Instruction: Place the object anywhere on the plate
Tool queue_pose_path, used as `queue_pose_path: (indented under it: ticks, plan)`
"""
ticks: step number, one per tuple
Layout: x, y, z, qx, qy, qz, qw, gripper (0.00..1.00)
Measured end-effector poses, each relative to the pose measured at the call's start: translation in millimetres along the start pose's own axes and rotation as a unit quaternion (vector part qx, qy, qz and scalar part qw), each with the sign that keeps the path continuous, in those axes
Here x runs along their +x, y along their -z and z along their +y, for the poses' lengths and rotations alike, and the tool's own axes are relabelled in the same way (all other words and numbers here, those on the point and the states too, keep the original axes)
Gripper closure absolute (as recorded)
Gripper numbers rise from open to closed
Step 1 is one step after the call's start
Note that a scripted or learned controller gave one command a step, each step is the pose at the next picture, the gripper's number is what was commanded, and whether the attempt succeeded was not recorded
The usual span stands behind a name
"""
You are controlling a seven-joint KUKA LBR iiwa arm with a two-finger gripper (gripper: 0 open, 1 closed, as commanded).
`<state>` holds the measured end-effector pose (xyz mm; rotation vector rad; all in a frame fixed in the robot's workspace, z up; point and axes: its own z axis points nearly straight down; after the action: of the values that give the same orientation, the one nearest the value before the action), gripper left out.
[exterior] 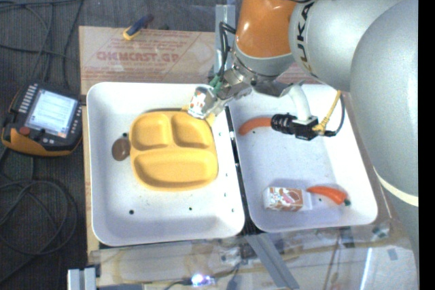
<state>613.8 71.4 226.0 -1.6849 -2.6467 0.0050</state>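
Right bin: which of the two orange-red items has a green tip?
The orange-red item at the bin's front right corner, beside the small packet. The other orange-red item, at the back, shows no green.

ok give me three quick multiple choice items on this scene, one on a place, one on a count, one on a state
1. Where does the yellow plate lie?
A. in the left bin
B. in the right bin
C. on the floor

2. How many compartments does the plate have?
A. one
B. three
C. five

3. Where is the gripper?
A. down in the right bin
B. over the plate's upper right corner
C. over the handheld screen

Answers:
1. A, the plate rests in the left bin beside a brown disc.
2. B, two small wells sit above one long well.
3. B, it hangs at the plate's upper right corner with a small pale object at its tip; the orange pepper, the packet and another orange piece lie in the right bin.
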Motion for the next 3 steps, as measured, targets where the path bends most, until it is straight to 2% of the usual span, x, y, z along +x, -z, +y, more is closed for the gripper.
queue_pose_path:
  ticks: [1,2,3]
  plan:
    - [-0.1,-0.1,-0.1,0.000,0.000,0.000,1.0000,0.00]
    - [-1.4,8.2,0.1,0.001,-0.001,0.001,1.0000,1.00]
    - [33.4,-43.4,-6.6,-0.001,0.046,-0.001,0.9990,1.00]
